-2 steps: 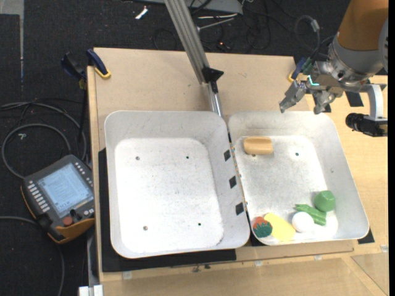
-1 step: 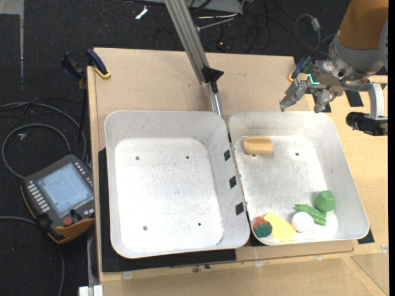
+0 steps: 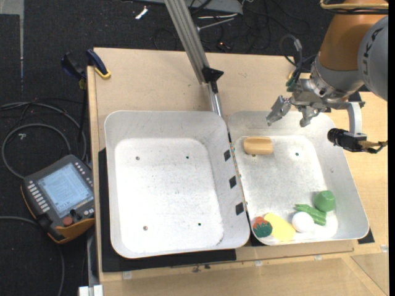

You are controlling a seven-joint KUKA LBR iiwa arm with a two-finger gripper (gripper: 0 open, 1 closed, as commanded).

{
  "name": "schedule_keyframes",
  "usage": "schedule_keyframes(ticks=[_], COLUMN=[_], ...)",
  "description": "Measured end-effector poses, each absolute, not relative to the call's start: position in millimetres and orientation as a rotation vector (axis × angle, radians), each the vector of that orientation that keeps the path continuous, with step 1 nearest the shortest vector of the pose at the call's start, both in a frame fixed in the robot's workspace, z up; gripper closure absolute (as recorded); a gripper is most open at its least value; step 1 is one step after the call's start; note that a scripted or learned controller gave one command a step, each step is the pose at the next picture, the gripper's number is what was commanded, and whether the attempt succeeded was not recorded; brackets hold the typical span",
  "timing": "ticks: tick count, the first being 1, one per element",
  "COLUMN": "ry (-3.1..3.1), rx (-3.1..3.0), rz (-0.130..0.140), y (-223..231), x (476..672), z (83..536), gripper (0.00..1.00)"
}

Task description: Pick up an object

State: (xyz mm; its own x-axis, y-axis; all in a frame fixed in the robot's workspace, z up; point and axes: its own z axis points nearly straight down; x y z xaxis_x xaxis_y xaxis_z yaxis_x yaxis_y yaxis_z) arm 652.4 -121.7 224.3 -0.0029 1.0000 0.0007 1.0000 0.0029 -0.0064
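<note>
at the far left of my view, a teach pendant [image 3: 60, 193] with a lit screen lies on the dark floor among black cables. the wooden bench [image 3: 154, 79] fills the middle of the frame, and a blue and yellow clamp [image 3: 97, 63] grips its upper left corner. 2 shallow white bins sit side by side on the bench. the left bin [image 3: 117, 165] shows me only its speckled floor. a grey metal pole [image 3: 188, 32] slants down from the top of the frame and ends just above the seam where the 2 bins meet.

the right bin [image 3: 345, 184] holds the objects i could pick. a tan, bread-like roll [image 3: 258, 145] lies alone near its upper left corner. the rest cluster along the lower edge: a red and green piece [image 3: 261, 227], a yellow piece [image 3: 281, 229] touching it, a white rounded piece [image 3: 303, 222], and a green piece [image 3: 319, 205] partly over the white 1.

the gripper [image 3: 291, 112] hangs over the upper rim of the right bin, above and to the right of the roll and well apart from the lower cluster. its 2 fingers [image 3: 277, 111] are spread wide, with nothing between them. the arm [image 3: 349, 42], orange above the wrist, enters from the right.
</note>
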Motion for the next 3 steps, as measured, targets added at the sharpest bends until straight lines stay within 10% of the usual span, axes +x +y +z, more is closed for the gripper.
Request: schedule_keyframes(ticks=[2,3], ry=[-2.217,-2.222], rx=[-2.219,-2.224], rz=[0.007,-0.002], y=[-123.0,-123.2], x=[646.9,649.4], z=[118.1,133.0], gripper=[0.0,1.0])
